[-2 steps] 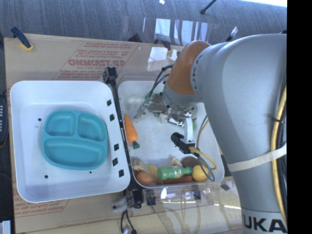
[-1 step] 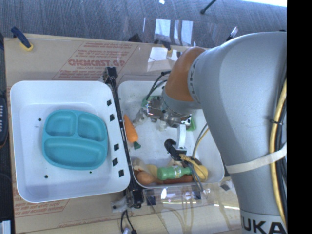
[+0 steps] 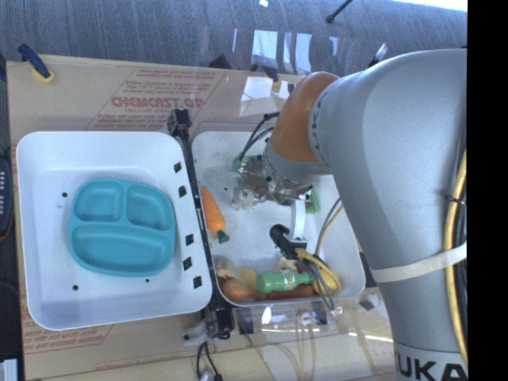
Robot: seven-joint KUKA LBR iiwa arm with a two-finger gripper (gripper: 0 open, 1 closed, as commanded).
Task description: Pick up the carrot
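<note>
We can read red print on the brown cardboard sheet (image 3: 151, 101) that lies on the counter behind the two bins: the large line says "CHEMCAST GP". Smaller red lines stand above and below it, but they are too fine for us to make out. At the lower right, on the grey arm (image 3: 425, 213), we see white capitals "UKA", the start of the word cut off by the curve of the casing.
</note>
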